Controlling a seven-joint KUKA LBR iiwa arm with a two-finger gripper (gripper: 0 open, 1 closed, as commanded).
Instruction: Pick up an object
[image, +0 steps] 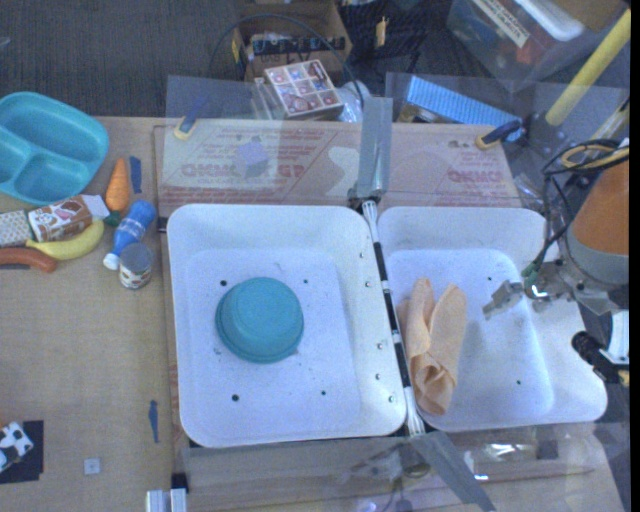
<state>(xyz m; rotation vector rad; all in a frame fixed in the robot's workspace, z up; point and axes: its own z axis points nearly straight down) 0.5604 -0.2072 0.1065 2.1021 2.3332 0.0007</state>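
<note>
A teal bowl (260, 319) lies upside down in the middle of the left bin (200, 240). A crumpled tan cloth (434, 342) lies along the left side of the right bin (470, 235). The gripper (503, 298) reaches in from the right, low over the right bin's middle, a short way right of the cloth and apart from it. Nothing shows in its grasp. The grey arm with its orange band (608, 212) stands at the right edge.
On the bench left of the bins lie a blue divided plate (45, 145), a toy carrot (119, 184), a banana (70, 243), a small blue bottle (130, 232) and a can (135, 266). Boxes and cables sit behind the bins.
</note>
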